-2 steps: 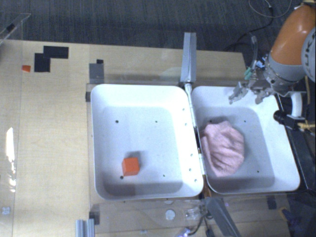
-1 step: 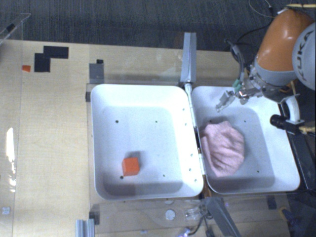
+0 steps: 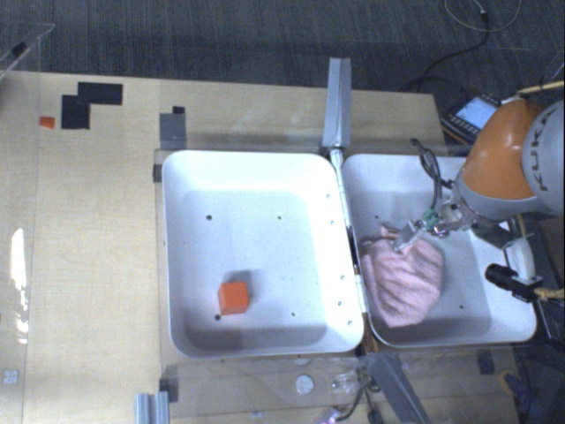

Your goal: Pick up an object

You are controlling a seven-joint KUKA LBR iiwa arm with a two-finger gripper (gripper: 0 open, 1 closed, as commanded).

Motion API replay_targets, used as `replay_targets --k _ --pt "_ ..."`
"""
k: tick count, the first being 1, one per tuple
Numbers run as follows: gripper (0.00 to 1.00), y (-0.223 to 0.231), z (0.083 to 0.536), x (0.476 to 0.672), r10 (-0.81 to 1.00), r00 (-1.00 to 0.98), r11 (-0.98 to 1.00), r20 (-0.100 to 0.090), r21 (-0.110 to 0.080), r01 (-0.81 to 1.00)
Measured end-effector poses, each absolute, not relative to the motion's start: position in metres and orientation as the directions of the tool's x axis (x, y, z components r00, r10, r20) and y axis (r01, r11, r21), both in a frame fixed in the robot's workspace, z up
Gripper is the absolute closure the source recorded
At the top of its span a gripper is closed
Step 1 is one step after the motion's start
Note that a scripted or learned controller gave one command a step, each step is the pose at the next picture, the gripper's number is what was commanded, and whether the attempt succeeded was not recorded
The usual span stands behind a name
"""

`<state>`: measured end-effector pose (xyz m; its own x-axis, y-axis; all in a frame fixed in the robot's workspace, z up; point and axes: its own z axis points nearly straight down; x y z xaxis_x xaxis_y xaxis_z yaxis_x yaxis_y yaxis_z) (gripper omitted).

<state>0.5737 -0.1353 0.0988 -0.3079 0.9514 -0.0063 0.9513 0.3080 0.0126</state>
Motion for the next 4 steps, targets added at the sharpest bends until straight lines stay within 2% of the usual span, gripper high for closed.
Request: replay_targets --k 1,2,3,4 --pt "0.0 -0.15 0.094 0.543 0.946 -0.325 0.325 -0.011 0.023 0.945" --pt "0.0 -0.178 0.134 0.529 0.878 -0.479 0.479 -0.008 0.009 0.878" --pt "0.0 -0.138 0.09 0.571 0.841 -0.541 0.541 -0.01 0.013 0.841" --pt "1.0 -0.137 0.105 0.575 0.841 -0.541 0.542 -0.019 0.023 0.84"
